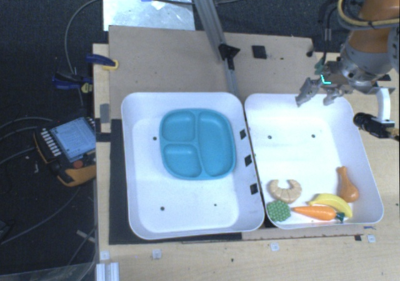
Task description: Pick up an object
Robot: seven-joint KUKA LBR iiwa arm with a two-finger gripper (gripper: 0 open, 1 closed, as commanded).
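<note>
The gripper (317, 93) hangs with fingers spread and nothing between them over the far rim of the right bin (312, 142), so it's the approach stage, and next it needs to travel toward the carrot (314, 212) at the near edge and drop.

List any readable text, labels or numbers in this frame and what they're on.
None can be read.
Handheld orange-and-black device with a pale blue screen, left of the bench: any markings too small and blurred.
Small black square tags on the tan board: no legible print.
Blue sectioned plastic plate: unmarked.
</note>
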